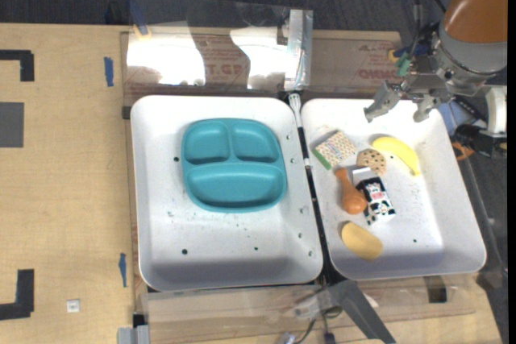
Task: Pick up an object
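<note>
Nearest the camera, along the bottom edge of the bench, a grey metal strut [355, 317] runs at a slant just below the two white bins. Above it the right bin [451, 246] holds a loose cluster of small things. Closest to the front wall lies a yellow-orange oval piece [360, 240]. Behind it sits a small black-and-white toy [377, 200], touching an orange drumstick-shaped piece [349, 191]. Further back are a brown cookie [370, 158], a speckled cream square with a green edge [334, 147], and a yellow banana [397, 151] lying nearest the bin's far right corner.

The gripper [401, 105] hangs over the back rim of the right bin, its two fingers [379, 107] spread apart with nothing between them. The banana lies just in front of and below the fingertips, near but not touching; the cookie and the speckled square are a little further forward and to the left. The oval piece is well apart from the gripper, at the bin's front.

The left bin [161, 238] carries a teal divided plate [234, 163] at its middle, with three compartments. Behind both bins a cardboard sheet [347, 64] with clear film stands at the back.
</note>
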`<state>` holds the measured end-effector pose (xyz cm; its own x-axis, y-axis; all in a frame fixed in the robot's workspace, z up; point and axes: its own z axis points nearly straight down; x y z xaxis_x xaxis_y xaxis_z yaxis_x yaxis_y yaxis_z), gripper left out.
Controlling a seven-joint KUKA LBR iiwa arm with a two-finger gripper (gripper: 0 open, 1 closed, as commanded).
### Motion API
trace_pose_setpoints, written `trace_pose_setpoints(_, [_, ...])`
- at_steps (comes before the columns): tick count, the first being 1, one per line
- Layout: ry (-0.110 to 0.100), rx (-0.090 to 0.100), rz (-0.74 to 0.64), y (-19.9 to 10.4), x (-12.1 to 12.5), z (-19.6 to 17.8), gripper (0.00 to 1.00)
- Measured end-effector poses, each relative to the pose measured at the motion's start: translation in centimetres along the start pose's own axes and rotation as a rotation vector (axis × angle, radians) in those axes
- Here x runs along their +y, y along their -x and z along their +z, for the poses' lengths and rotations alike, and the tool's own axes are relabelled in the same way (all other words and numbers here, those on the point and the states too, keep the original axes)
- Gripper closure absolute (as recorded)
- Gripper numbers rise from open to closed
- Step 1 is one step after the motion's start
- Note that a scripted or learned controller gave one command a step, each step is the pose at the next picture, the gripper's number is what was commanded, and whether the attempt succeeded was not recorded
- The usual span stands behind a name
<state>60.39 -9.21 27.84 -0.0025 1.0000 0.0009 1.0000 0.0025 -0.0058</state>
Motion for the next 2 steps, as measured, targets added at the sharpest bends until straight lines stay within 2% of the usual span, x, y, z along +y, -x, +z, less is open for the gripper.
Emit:
trace_pose_setpoints(1, [-0.001,0.000,-0.139,-0.1,1.0,1.8,0.00])
trace_pose_setpoints(2, [-0.010,0.002,-0.046,0.8,-7.8,15.1,0.00])
